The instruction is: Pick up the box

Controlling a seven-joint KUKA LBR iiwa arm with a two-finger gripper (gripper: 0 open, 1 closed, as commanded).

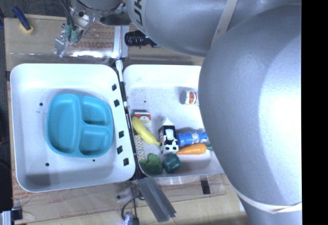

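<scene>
Above the far edge of the left bin (20, 116), the gripper (65, 43) hangs with nothing in it; how wide it is, I cannot tell. The box (142, 119) lies in the right bin (154, 78), touching a banana (145, 131).

Camera position: you look from one fixed camera above the bench (31, 26), angled down at a slant.
Facing: your view takes in two white bins side by side, the left bin (20, 116) and the right bin (154, 78).
Nearness: the grey arm (246, 65) sits very close to your lens, covering the right and upper part of the view and part of the right bin.
Arm entry: it reaches in from your right.
Edges: the bench's far edge lies at the top of your view.
</scene>
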